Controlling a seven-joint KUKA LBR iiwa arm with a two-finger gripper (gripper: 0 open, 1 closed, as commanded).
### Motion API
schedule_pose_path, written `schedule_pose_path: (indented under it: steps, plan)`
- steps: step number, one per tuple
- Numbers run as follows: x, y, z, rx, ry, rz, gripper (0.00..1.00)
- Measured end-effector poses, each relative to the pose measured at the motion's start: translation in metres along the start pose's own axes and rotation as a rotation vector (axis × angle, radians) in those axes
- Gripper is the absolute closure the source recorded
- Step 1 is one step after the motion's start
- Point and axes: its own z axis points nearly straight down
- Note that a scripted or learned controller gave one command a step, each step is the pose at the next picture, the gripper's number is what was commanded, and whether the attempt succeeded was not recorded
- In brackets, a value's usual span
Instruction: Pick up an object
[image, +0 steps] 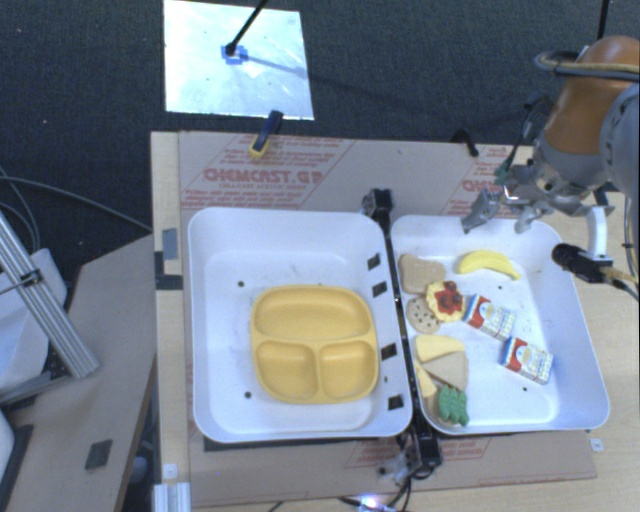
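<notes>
You have a yellow divided tray in the white left bin, and in the white right bin a yellow banana, two red-and-white cartons and a green piece at six o'clock.

- A robotics lab bench is showing here: two white bins are sitting side by side on a brown protective board.
- At 9 o'clock, an aluminium frame strut is leaning in.
- Toward 3 o'clock, cables are trailing.
</notes>
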Motion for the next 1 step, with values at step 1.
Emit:
schedule_pose_path:
  steps: [1]
  plan:
    - [0.0117,-0.0336,0.1075,0.009,0.004,0.001,0.00]
